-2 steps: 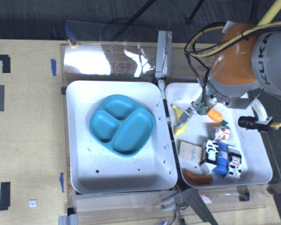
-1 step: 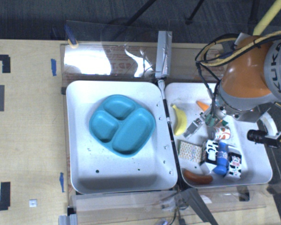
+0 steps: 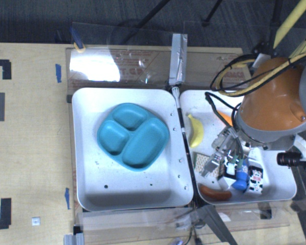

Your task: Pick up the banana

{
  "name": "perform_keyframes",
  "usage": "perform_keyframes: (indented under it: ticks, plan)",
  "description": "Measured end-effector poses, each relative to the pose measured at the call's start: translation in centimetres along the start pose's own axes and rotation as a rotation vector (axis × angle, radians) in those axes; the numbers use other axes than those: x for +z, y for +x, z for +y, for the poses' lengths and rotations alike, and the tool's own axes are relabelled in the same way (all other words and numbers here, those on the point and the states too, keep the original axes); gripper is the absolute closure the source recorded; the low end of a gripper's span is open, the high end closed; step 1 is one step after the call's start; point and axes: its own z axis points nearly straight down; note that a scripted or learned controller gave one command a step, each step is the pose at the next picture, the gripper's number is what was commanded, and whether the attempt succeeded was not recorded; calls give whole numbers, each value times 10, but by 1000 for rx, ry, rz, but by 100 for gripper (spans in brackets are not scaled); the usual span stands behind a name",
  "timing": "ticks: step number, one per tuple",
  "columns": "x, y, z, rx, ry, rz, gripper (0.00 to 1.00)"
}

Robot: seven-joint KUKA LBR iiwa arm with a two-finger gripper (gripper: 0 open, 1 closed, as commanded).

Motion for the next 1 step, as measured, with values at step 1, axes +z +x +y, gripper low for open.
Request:
perform_keyframes:
  ticks: [1]
  plan:
    - [27, -105, 46, -113, -4, -7, 0]
